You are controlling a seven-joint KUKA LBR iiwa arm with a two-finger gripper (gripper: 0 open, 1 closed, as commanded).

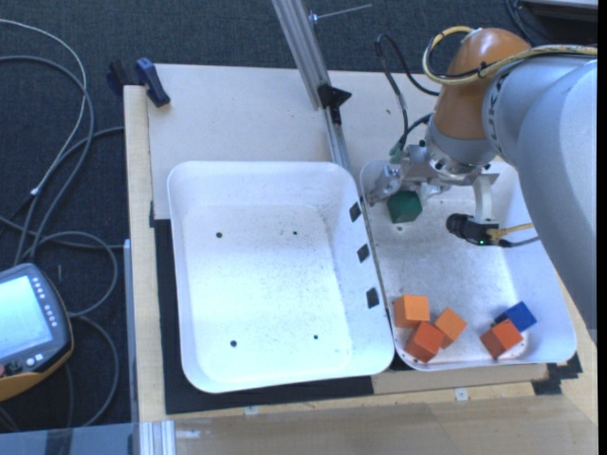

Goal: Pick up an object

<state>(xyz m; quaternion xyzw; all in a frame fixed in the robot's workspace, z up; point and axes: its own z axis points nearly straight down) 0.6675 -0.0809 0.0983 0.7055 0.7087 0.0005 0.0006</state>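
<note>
Gripper (402, 200) hangs above the right bin (531, 282), a green block (406, 207) apparently between its fingers; lifting seems underway, next needs a steady rise

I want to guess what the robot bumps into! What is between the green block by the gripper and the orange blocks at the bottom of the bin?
Nothing: the camera view shows bare white bin floor between the small green block and the orange cubes.

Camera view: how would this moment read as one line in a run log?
arm: over right bin | gripper: at green block | grasp: unclear | orange blocks, blue block: near edge
</note>
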